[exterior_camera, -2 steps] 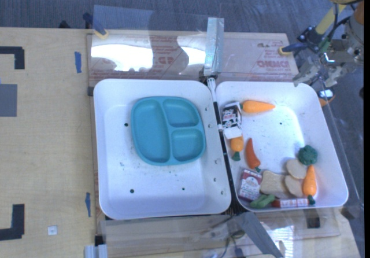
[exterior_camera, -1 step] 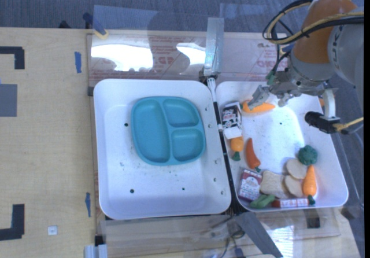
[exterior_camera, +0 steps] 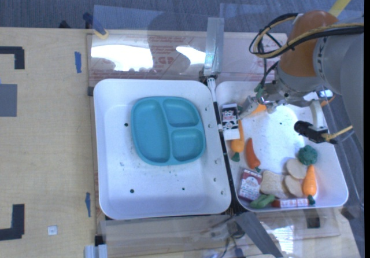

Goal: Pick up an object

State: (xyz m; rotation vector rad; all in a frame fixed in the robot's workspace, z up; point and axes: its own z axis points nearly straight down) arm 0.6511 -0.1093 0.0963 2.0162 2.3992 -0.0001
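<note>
My gripper (exterior_camera: 258,103) hangs over the far left corner of the right bin (exterior_camera: 338,196), below the arm's orange band (exterior_camera: 306,43). A small orange piece (exterior_camera: 259,110) shows right at its tip; whether it is held I cannot tell. Toy food lies in this bin: a black-and-white box (exterior_camera: 229,117), an orange chunk (exterior_camera: 236,147), a red-orange carrot (exterior_camera: 251,153), a red packet (exterior_camera: 250,185), bread slices (exterior_camera: 295,169), a broccoli floret (exterior_camera: 307,154), a second carrot (exterior_camera: 311,180) and a green bean (exterior_camera: 263,200).
The left bin (exterior_camera: 110,193) holds a teal divided plate (exterior_camera: 168,130). A metal divider post (exterior_camera: 213,48) stands behind the seam between the bins. Yellow and black cables (exterior_camera: 272,37) loop beside the arm. A black part (exterior_camera: 306,129) juts out over the right bin.
</note>
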